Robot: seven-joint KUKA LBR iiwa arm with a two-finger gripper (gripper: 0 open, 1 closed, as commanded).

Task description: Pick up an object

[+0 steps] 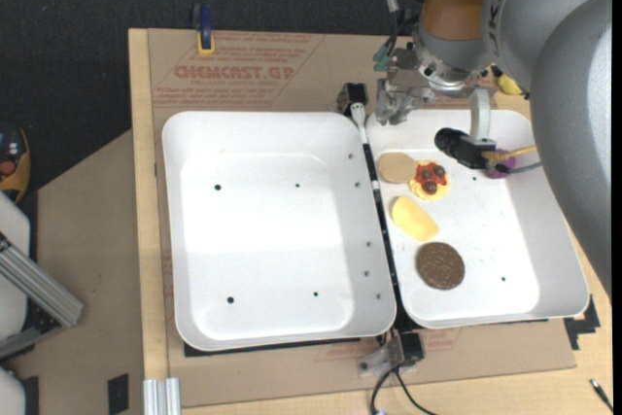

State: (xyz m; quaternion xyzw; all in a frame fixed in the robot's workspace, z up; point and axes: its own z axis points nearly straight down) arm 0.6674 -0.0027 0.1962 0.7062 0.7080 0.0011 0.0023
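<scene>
Just below the gripper (392, 109), in the right bin (525, 238): one tan biscuit (395, 168), lying flat, the nearest candidate for pick-up. Further out from the gripper: berry tart (431, 180), touching the biscuit; yellow lump (414, 218); brown biscuit (440, 264).

Risk, by my judgement: the tan biscuit sits low and hard by the bin wall, so a descent may clip the rim or shove the tart.

Gripper: poised over the bin's rim, nothing seen in it; spread or pressed together, cannot tell.
</scene>
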